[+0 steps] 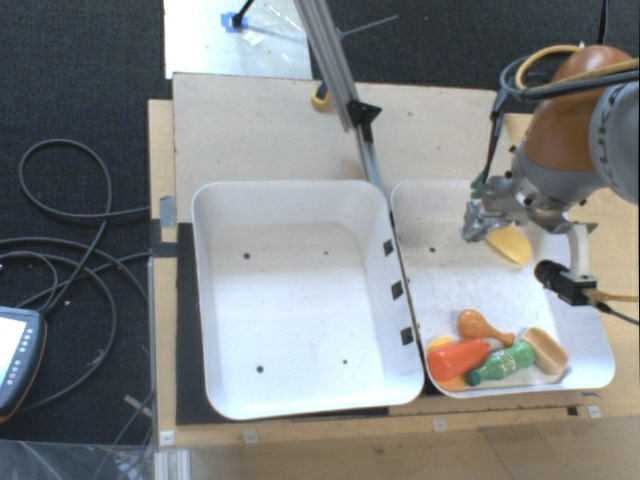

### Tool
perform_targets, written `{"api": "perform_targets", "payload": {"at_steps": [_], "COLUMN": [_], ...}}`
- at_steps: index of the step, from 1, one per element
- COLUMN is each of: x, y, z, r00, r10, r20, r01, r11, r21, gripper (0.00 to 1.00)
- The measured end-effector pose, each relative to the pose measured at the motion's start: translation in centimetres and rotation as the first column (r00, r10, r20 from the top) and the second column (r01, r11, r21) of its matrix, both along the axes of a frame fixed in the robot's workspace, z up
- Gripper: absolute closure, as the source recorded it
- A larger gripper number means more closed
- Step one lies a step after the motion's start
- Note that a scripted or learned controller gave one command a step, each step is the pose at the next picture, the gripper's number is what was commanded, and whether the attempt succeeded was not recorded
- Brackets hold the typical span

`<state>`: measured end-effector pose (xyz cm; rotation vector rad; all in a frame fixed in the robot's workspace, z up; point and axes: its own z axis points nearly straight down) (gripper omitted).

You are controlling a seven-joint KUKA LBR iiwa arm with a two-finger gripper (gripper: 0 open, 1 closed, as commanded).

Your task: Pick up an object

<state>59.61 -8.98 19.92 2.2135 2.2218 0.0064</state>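
My gripper [478, 226] hangs over the upper part of the right bin [430, 208], low above its floor. Right beside it, touching or nearly touching its right side, lies a pale yellow wedge-shaped piece [510, 247]; I see nothing between the fingers. In the bin's front corner several toys are heaped together: an orange drumstick-shaped piece [480, 324], a red-orange pepper [457, 359], a green bottle [503, 363] and a tan bread-like piece [546, 350].
The left bin [290, 196] stands beside the right one, and their rims meet along a line with black markers [397, 290]. A slanted metal pole [335, 58] runs from the top down to that line. Cables lie on the dark floor at the left.
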Motion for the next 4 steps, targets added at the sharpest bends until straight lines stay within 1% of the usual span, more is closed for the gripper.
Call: {"api": "perform_targets", "payload": {"at_steps": [1, 2, 3, 4], "x": [0.1, -0.1, 0.2, 0.1], "y": [0.0, 5.3, 10.1, 16.3], "z": [2.1, 1.4, 2.8, 3.6], "r00": [1.000, 1.000, 1.000, 1.000], "r10": [0.001, 0.006, 0.007, 0.008], "r20": [-0.002, -0.006, -0.004, -0.004], "r01": [-0.001, -0.006, -0.007, -0.008], "r11": [1.000, 1.000, 1.000, 1.000], "r21": [0.000, 0.003, 0.003, 0.004], "gripper": [1.00, 1.00, 1.00, 1.00]}}
